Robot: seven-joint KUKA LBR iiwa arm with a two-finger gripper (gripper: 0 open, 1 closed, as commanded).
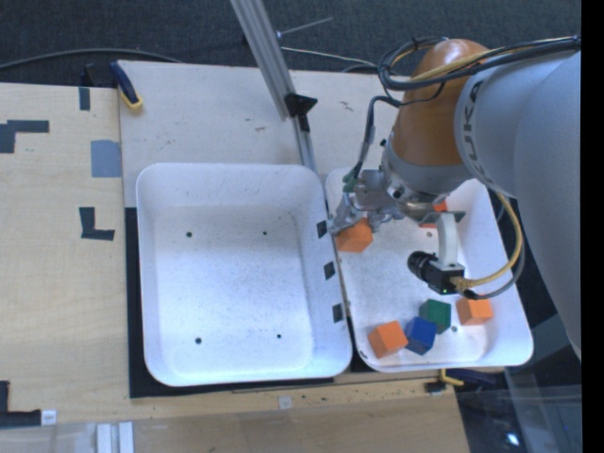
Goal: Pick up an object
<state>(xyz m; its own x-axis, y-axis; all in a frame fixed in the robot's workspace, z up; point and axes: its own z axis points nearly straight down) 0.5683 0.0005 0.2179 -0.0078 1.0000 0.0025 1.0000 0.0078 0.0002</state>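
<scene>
Your arm (528, 111) enters from the right edge, its grey link sloping down to the orange band (439, 97) above the wrist. The wrist points downward over the right bin's upper left corner. You see the gripper (357, 223) below it, fingers closed around an orange block (355, 239) held between them.

Bins (226, 182) white w/ dark specks; blocks: 3 orange (355, 239), 1 blue (421, 334), 1 green (436, 311); surface (57, 281) light wood.
</scene>
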